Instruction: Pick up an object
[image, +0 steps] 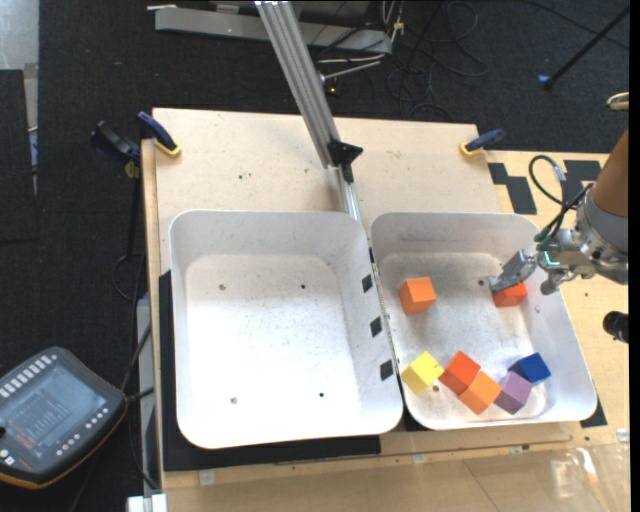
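My gripper (528, 282) reaches in from the right, over the far right part of the right bin (440, 232), and stands open. A small red-orange block (510, 294) lies on the bin floor right under the left fingertip (512, 272), and I see nothing held between the two fingers. An orange cube (418, 293) sits alone to the left of it, mid-bin. Along the bin's near side lie a yellow cube (422, 371), a red block (461, 370), an orange block (481, 391), a purple block (514, 391) and a blue block (531, 367), packed close together.
The left bin (262, 232) stands beside the right one, sharing a raised middle wall (372, 300). A slanted metal pole (305, 80) rises from behind the bins. A teach pendant (50, 410) lies off the bench at the lower left.
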